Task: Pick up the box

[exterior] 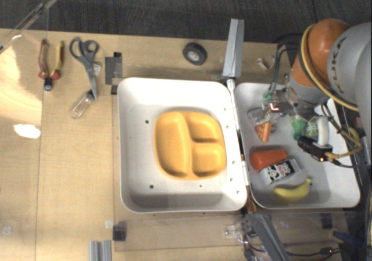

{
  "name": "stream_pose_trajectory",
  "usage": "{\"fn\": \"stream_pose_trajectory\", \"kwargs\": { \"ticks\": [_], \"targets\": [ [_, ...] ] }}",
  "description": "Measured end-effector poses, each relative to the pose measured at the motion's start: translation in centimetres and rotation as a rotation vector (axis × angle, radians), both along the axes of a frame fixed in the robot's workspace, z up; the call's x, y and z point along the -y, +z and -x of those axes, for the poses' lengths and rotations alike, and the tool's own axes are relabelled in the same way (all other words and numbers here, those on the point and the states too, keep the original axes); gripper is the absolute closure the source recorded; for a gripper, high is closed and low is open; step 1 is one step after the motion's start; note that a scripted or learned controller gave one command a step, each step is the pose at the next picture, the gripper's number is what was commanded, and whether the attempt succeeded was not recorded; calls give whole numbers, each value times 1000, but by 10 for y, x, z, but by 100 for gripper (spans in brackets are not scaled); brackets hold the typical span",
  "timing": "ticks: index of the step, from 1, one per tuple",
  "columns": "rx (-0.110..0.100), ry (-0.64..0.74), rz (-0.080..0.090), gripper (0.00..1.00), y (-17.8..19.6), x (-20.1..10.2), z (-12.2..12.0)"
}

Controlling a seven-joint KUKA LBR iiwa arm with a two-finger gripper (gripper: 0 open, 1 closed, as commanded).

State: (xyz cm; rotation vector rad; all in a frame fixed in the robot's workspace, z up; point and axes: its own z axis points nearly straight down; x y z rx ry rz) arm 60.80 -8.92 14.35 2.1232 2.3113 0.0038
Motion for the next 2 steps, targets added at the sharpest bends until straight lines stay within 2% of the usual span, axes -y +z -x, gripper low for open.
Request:
{"fn": "stream_pose_trajectory", "kwargs": {
  "ticks": [1,2],
  "targets": [
    [4,-147,-1,100,54,-77,-62],
    [1,169,0,100,41,-19,105]
  ]
}}
